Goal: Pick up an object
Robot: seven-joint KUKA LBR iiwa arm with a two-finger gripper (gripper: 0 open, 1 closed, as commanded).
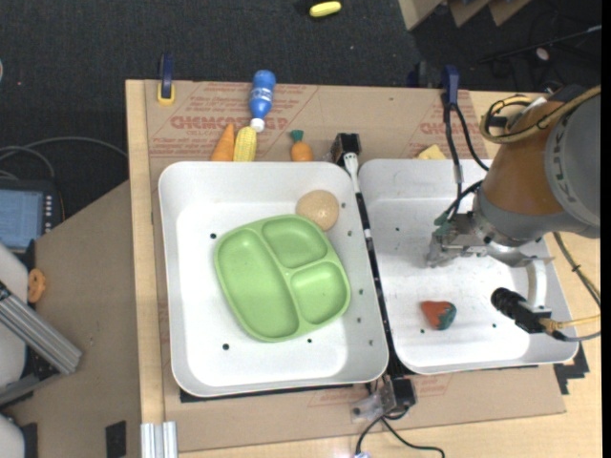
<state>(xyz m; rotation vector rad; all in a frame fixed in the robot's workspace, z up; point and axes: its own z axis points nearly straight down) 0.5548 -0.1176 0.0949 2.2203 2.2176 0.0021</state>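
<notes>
A small red and teal object (438, 314) lies on the floor of the right bin (410, 351), towards its front. My gripper (445, 248) hangs low over the middle of that bin, up and slightly right of the red object and apart from it. The grey arm with its orange band (520, 175) reaches in from the right. In the left bin (191, 351) a green divided plate (282, 277) rests flat. A beige round object (318, 208) sits at the plate's far right corner.
Behind the bins on the cardboard lie a blue and white bottle (261, 96), a yellow corn cob (245, 143), an orange piece (223, 145) and a small carrot (301, 148). A black fitting (346, 146) stands at the divider between the bins. Cables trail along the right bin's edge.
</notes>
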